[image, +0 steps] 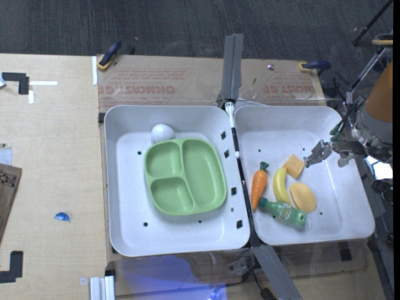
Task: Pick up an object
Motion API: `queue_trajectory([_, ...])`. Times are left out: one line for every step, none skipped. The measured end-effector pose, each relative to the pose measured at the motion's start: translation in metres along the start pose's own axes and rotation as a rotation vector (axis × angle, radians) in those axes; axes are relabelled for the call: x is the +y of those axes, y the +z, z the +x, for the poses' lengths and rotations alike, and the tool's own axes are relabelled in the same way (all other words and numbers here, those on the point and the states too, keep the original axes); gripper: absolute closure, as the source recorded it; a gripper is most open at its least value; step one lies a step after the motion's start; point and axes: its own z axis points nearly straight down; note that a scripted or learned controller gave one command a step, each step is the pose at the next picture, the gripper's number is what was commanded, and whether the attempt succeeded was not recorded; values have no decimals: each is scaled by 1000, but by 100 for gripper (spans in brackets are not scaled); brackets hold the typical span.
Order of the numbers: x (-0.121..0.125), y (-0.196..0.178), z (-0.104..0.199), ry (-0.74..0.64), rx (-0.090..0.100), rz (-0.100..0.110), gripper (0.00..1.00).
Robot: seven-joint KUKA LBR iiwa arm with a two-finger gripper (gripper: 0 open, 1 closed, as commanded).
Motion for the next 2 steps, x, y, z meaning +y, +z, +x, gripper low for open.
queue_trajectory([6,-99,17,-23,-2,-2,0])
queue_trajectory([33,96,44,250,0,-1,0])
